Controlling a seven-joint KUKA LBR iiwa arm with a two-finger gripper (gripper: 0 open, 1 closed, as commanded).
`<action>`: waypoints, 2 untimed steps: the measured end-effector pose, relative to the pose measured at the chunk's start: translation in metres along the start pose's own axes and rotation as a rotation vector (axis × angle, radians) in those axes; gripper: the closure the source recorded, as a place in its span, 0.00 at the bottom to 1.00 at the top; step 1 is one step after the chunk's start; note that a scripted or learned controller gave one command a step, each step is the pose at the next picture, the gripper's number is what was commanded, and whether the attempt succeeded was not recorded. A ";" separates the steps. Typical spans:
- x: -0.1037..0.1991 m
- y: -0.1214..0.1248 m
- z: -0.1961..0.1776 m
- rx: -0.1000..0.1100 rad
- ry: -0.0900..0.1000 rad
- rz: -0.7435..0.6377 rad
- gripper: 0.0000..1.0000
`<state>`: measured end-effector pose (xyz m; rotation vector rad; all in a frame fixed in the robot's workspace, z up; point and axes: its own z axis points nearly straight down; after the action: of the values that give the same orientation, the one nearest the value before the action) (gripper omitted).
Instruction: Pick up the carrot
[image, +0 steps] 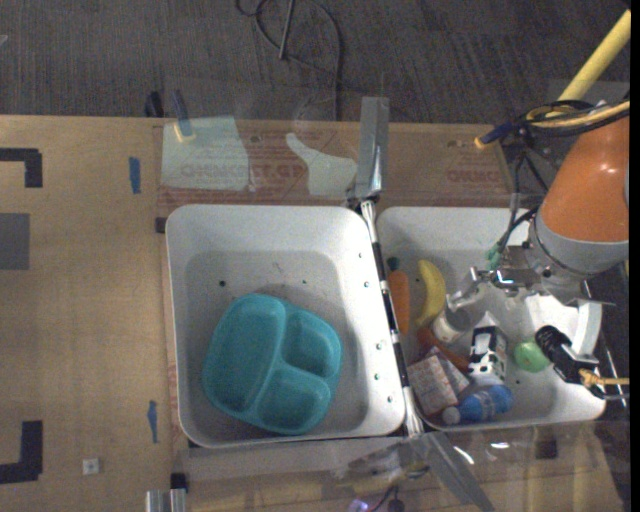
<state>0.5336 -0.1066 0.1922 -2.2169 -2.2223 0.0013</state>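
The carrot (399, 302) is an orange root lying lengthwise against the left wall of the right bin (455, 222), with its green top pointing to the far side. A yellow banana (432, 288) lies just to its right. My gripper (480, 335) hangs low over the middle of the right bin, below the grey wrist and the orange band (598, 185). It is to the right of the carrot and the banana, apart from the carrot. Nothing orange shows at the gripper.
The left bin (200, 240) holds a teal divided plate (272, 362). Around the gripper in the right bin lie a red-and-white snack packet (433, 384), a blue-capped bottle (482, 404) and a green object (531, 356). A metal divider (372, 160) stands between the bins at the far side.
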 end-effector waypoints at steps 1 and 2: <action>-0.009 0.042 0.099 -0.005 -0.002 -0.108 0.00; -0.080 -0.025 0.104 -0.008 -0.007 -0.073 0.00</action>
<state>0.5087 -0.1861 0.0878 -2.1416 -2.3091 -0.0006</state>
